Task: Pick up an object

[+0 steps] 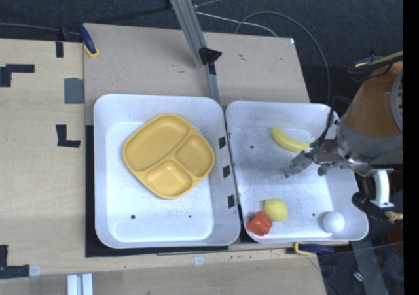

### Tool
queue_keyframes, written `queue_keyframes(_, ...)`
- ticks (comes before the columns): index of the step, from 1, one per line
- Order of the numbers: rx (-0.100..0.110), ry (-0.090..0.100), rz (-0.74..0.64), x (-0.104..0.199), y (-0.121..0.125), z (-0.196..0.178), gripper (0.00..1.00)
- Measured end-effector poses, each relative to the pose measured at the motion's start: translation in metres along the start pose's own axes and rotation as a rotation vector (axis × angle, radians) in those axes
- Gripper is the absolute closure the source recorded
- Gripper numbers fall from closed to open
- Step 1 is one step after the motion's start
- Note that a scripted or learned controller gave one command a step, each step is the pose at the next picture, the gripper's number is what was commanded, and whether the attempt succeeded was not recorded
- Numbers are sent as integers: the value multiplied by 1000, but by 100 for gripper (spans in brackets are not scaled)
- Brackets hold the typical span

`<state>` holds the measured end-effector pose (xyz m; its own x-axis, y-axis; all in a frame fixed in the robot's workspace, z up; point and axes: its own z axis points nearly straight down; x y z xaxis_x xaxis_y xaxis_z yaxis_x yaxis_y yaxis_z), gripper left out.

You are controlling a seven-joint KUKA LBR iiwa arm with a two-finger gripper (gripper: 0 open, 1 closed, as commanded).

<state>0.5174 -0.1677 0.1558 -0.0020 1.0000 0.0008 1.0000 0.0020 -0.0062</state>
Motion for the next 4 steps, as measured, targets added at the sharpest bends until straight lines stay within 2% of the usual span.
queue_keyframes(1,0,0,1,-1,7,48,0)
queue_keyframes(2,-5,-2,0,-1,7,67,0)
queue_keyframes(3,-4,0,0,0,7,57,100)
queue_keyframes(4,-8,-1,1,-1,10,14,100)
